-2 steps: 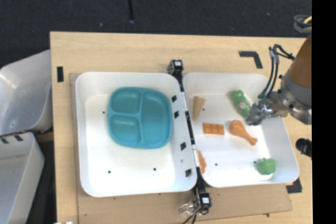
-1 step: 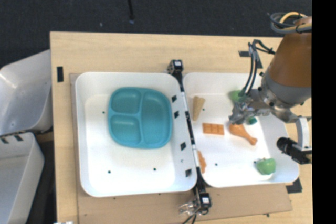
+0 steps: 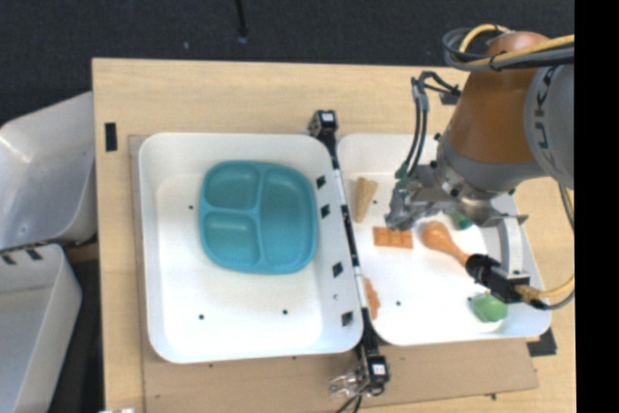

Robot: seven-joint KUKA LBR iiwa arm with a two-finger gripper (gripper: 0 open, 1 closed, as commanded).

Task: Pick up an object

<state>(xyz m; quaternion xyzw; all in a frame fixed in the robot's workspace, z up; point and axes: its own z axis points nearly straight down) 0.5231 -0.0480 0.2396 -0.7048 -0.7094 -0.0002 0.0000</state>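
In the right bin (image 3: 426, 329) lie several small objects. A tan wedge (image 3: 365, 196) rests near the bin's left wall, with a flat orange piece (image 3: 393, 239) just below it. A tan-orange drumstick-shaped item (image 3: 442, 240) lies in the middle, a green object (image 3: 488, 308) at the lower right, and a small orange bit (image 3: 371, 297) against the left wall. My gripper (image 3: 410, 208) hangs low over the bin, between the wedge and the drumstick shape and just above the flat orange piece. The arm hides what is under it.
The left bin (image 3: 174, 324) holds a teal divided plate (image 3: 258, 215). A divider with black clips (image 3: 340, 237) runs between the bins. A small teal item (image 3: 462, 223) peeks out under the wrist. Cables loop by the arm.
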